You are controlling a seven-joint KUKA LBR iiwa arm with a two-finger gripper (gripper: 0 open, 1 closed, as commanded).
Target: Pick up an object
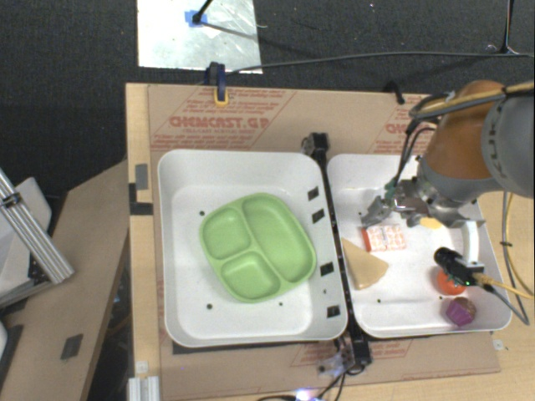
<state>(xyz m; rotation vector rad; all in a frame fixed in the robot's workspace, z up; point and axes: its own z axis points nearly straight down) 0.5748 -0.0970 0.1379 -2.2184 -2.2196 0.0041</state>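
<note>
Because the gripper (391,205) hangs low in the right bin (351,174), just above the red-and-white card (385,239), a descent slightly off could push that card aside or pinch nothing (whether it is released or clenched I cannot tell). Beside the card lie a tan wedge (364,267), an orange piece (451,284) and a purple piece (460,311). Left of the card, the left bin (180,174) holds a green tray (256,246).

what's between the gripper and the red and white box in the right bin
Nothing visible. The gripper hangs over the right bin, just above and left of the red and white box, with bare bin floor between them. The tan wedge lies on the box's far side, toward the bin's front.
</note>
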